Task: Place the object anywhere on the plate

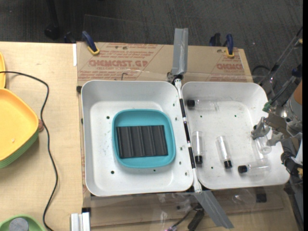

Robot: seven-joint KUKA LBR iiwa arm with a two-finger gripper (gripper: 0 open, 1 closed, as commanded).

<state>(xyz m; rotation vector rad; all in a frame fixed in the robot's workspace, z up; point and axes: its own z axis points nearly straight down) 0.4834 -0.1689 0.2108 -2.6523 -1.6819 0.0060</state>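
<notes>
A teal plate (143,139) with a dark ridged centre lies in the left bin (96,129). Several clear tubes with black caps lie in the right bin (231,114): one near the back (201,104), two upright-lying in the middle (197,146) (222,149), and one at the front right (253,168). My gripper (265,135) hangs low over the right bin's right side, just above another clear tube (264,149). It stands open, and I see nothing held between its fingers.
A yellow dish (14,124) and a black cable (48,129) lie on the wooden table at the left. Cardboard (144,57) with blue clamps sits behind the bins. A grey divider strip (185,129) runs between the two bins.
</notes>
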